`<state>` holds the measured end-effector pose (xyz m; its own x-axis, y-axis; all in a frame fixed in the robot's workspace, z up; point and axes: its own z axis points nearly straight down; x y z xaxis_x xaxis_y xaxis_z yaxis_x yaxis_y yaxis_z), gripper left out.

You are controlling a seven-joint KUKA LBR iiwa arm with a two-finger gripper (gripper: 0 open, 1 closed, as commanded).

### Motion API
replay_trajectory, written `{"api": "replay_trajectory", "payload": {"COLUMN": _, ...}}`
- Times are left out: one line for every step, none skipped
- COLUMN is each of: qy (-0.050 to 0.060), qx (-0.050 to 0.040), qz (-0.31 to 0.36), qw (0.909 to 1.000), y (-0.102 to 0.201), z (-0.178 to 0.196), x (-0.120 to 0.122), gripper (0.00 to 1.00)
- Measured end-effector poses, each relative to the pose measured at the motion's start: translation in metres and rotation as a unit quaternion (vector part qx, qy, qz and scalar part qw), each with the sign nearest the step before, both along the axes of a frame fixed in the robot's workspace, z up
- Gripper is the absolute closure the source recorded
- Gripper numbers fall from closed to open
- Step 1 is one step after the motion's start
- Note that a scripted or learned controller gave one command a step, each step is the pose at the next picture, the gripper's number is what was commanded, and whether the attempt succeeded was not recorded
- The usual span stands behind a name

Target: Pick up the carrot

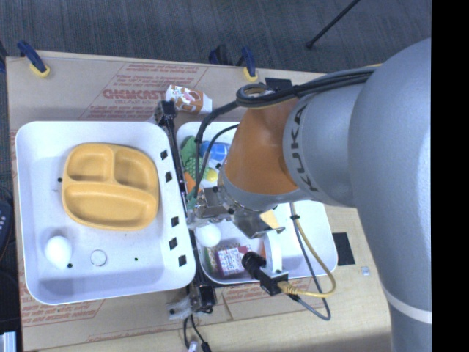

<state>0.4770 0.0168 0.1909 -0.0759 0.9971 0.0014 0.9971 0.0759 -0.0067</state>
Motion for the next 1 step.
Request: {"api": "replay_trajectory", "payload": {"qy": -0.002, "qx": -0.0004, "qz": 0.092, "qw": 0.9958, "y": -0.0673, "z": 0.0006, "x": 0.0685, "gripper": 1.00}}
